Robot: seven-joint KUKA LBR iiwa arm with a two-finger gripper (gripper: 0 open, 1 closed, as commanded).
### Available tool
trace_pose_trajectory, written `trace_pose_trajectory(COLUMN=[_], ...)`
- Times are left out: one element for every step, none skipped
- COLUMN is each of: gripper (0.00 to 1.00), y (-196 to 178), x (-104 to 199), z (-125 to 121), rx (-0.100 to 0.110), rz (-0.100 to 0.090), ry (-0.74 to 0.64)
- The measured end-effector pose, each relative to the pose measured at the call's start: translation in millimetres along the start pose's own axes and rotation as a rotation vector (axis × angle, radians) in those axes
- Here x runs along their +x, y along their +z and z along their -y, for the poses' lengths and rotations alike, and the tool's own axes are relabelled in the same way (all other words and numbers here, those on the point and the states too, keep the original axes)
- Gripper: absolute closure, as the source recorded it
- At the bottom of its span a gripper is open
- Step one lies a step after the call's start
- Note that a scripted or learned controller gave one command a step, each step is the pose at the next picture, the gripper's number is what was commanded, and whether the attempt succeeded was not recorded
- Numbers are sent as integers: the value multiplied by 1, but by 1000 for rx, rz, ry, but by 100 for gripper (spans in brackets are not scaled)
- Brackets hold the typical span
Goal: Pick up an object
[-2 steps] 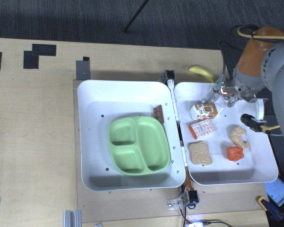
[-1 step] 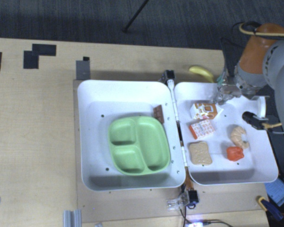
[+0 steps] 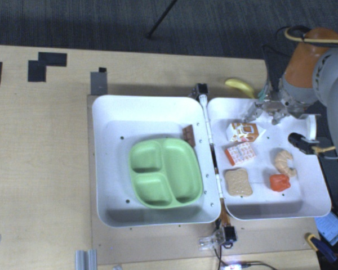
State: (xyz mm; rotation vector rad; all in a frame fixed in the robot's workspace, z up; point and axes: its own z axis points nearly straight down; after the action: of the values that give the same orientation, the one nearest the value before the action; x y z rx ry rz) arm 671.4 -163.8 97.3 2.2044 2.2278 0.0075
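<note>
Desk (image 3: 45,167): pale wood, carrying two shallow white bins side by side.
Left bin (image 3: 110,117): holds a green divided plate (image 3: 165,171); a small brown piece (image 3: 188,133) lies at the plate's far right corner, against the bin wall.
Right bin (image 3: 310,193): holds the loose items, all apart from one another.
Items: white-and-orange packet (image 3: 245,131) nearest the arm; red-and-white checked packet (image 3: 240,152) just below it; tan bread slice (image 3: 237,181) at the near left; pale lumpy pastry (image 3: 284,162) and red block (image 3: 279,182) to the right.
Outside the bins: a banana (image 3: 240,86) on the desk beyond the right bin's far rim.
Arm: reaches in from the right, orange band above the wrist.
Pincer (image 3: 268,110): low over the far end of the right bin, prongs splayed apart, nothing between them.
Likely target: the white-and-orange packet, just beside the pincer on its left; this is a guess from closeness alone.
Handling, judged: packet looks light, thin and crinkly, lying fairly flat, so it may slide or buckle when squeezed.
Hold point, judged: across the narrow width at the middle, prongs set down either side of the raised edge.
Risk, judged: closing too high and scraping over the top; nudging the checked packet next to it.
Progress: nothing lifted yet.
</note>
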Motion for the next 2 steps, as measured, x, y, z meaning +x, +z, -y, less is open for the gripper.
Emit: trace_pose_trajectory(gripper=[0,100], y=[11,-1], x=[66,65], z=[70,67], rx=[5,-2], rz=[-3,-2], ry=[5,6])
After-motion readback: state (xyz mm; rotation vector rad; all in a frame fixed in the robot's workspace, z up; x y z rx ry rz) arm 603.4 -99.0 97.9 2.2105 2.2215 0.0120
